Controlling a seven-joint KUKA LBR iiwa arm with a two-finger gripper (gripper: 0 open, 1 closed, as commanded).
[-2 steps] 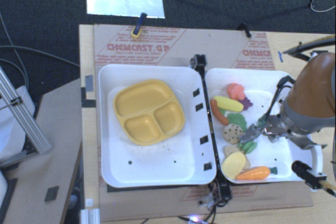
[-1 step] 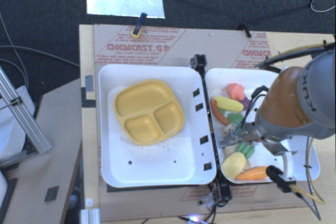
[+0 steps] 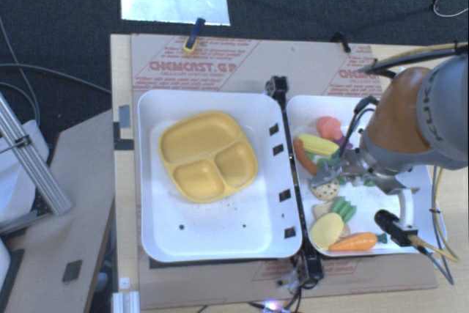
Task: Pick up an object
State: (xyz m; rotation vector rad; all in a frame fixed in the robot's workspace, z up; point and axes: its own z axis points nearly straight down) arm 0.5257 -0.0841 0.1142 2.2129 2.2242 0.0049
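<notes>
I've got the gripper [image 3: 331, 174] low in the right white bin [image 3: 308, 108], over the round speckled cookie-like toy [image 3: 325, 190]; can't tell finger state, nothing lifted yet.

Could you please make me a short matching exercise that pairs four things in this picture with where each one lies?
Things:
1. yellow three-compartment plastic tray
2. orange toy carrot
3. yellow toy corn cob
4. two-finger gripper

Places:
A. near front edge of the right white bin
B. over the toys at the right bin's left side
C. middle of the left white bin
D. upper left part of the right bin, beside a pinkish-red toy

Pairs: 1-C, 2-A, 3-D, 4-B
</notes>
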